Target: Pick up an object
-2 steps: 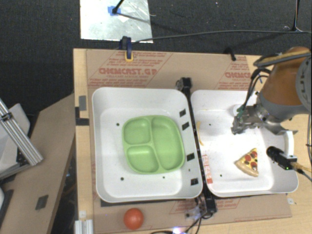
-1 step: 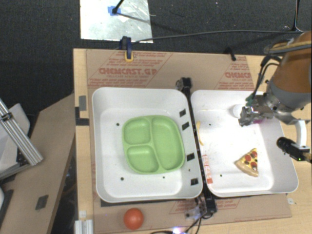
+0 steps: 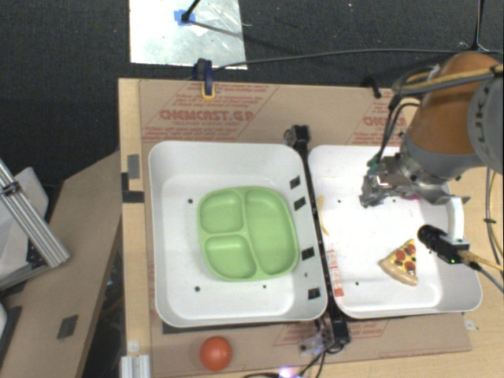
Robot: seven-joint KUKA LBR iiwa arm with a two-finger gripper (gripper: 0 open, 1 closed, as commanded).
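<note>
A toy pizza slice [image 3: 402, 262] with red dots lies in the right bin [image 3: 354, 290], near its front right. My gripper [image 3: 373, 192] hangs over the back middle of that bin, up and to the left of the slice and apart from it. I see nothing between its fingers. A green divided plate [image 3: 246, 232] rests in the middle of the left bin [image 3: 169, 211].
An orange-red ball [image 3: 215, 353] sits on the bench in front of the left bin. A black clip strip [image 3: 309, 211] runs along the seam between the bins. A thin yellow piece [image 3: 321, 216] lies at the right bin's left edge.
</note>
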